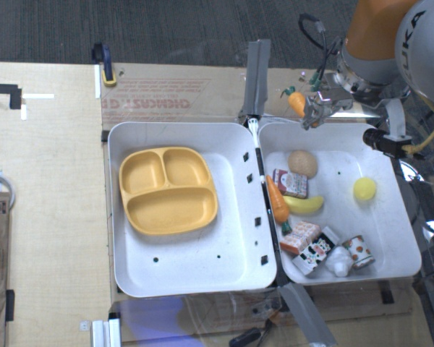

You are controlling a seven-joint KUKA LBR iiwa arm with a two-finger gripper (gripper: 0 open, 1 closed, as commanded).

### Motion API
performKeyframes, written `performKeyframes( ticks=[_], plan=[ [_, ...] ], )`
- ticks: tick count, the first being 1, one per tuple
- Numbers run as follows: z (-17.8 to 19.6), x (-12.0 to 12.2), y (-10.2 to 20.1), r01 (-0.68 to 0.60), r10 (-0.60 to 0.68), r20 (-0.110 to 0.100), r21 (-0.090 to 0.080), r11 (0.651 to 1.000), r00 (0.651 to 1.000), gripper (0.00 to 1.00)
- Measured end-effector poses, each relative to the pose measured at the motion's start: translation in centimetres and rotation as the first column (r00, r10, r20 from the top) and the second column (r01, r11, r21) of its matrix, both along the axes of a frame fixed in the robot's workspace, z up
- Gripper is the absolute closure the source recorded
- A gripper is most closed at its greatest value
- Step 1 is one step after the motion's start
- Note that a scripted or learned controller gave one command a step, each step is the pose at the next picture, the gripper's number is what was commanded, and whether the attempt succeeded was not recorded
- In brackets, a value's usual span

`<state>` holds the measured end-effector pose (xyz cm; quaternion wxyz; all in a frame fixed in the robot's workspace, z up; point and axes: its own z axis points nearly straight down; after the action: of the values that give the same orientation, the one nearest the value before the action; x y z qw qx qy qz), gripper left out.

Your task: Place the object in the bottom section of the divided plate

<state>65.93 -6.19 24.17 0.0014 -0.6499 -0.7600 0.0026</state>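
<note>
The yellow divided plate (168,191) lies in the left bin (130,266). Its two small sections are at the back and its one wide section faces the front. My gripper (309,111) hangs over the back edge of the right bin (398,259), well to the right of the plate. A small orange carrot with a green top (296,103) sits at the gripper's tip, and the gripper looks shut on it.
The right bin holds a long carrot (278,200), a banana (304,204), a brown ball (302,163), a yellow ball (364,189), small boxes (296,183) and a can (359,251). A grey divider post (256,78) stands between the bins at the back.
</note>
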Motion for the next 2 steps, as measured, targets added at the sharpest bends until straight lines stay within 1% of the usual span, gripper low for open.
performKeyframes(
  ticks=[1,2],
  plan=[
    [-0.2,-1.0,9.6,-0.177,0.177,-0.001,0.002,0.984,0.984,1.0],
    [-1.8,-1.5,14.0,-0.542,0.542,0.0,0.004,0.841,0.841,1.0]
  ],
)
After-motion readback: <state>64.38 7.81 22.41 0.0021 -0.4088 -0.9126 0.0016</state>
